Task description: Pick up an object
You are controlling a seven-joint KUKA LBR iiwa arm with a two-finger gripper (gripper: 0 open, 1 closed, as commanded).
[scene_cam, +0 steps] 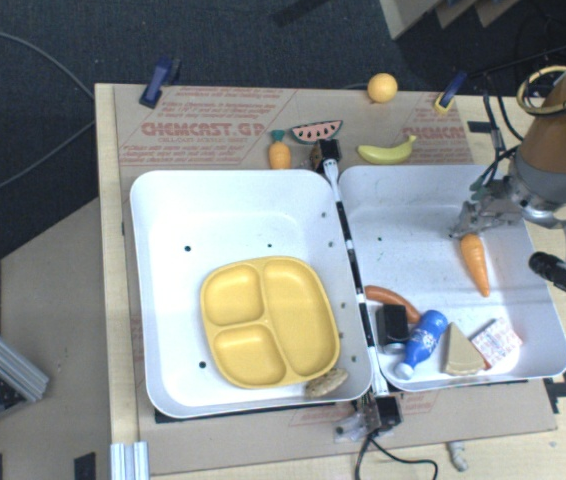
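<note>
An orange carrot lies in the right bin, pointing toward the front, with its thick end up by my gripper. The gripper hangs low over the bin's right side, right at that thick end of the carrot. The grey wrist and orange band reach in from the right and hide part of the gripper. Along the same bin's front edge lie a blue bottle, a tan wedge, a red-and-white packet, a small black block and an orange sausage.
The left bin holds a yellow divided plate and a brown lump at its front edge. Behind the bins lie a banana, a watermelon slice, an orange ball and a small orange toy.
</note>
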